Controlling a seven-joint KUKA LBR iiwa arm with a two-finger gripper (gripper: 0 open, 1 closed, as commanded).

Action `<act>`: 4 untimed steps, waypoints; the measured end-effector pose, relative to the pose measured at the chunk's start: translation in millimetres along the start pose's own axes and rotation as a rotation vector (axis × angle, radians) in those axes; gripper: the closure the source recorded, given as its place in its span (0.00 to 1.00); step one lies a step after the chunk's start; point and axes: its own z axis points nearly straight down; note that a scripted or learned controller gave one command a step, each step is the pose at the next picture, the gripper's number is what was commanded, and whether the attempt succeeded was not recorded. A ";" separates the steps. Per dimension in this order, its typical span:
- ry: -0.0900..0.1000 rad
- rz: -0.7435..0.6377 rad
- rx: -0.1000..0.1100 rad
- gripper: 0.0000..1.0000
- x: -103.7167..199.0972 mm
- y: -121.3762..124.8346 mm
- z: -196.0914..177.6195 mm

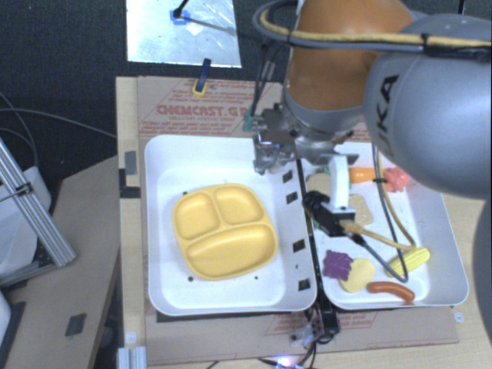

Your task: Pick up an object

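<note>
Brown cardboard sheet with red lettering (201, 111) lies under two shallow white bins, on a bench over dark carpet. Far side: a shiny foil-like square (183, 20) on the floor, and a small blue-and-yellow tool (202, 78) on the cardboard.

Left bin (157, 206) — holds one yellow divided plate (224, 230), three compartments, lying flat near the middle.

Right bin (446, 244) — toy food scattered. Near edge: red sausage (390, 290), pale yellow piece (357, 275) touching a purple piece (337, 264) on its left. Corn cob (410, 260) just right of those, with yellow cable looped across it. Farther back: tan cracker-like slab (361, 210), orange carrot-like piece (361, 174), pink piece (397, 180) at the right.

Arm — grey body and orange band fill the far right. Gripper (270, 160) hangs over the dividing wall between bins, at the far end, above the left bin's right edge. Cannot tell how its closing parts are set; the wrist hardware hides them. Nothing visibly held.
</note>
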 end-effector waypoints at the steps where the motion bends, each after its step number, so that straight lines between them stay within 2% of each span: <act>1: -0.007 0.001 0.014 1.00 -4.9 -1.8 -2.5; 4: -0.008 -0.017 0.010 1.00 -4.5 0.6 -33.7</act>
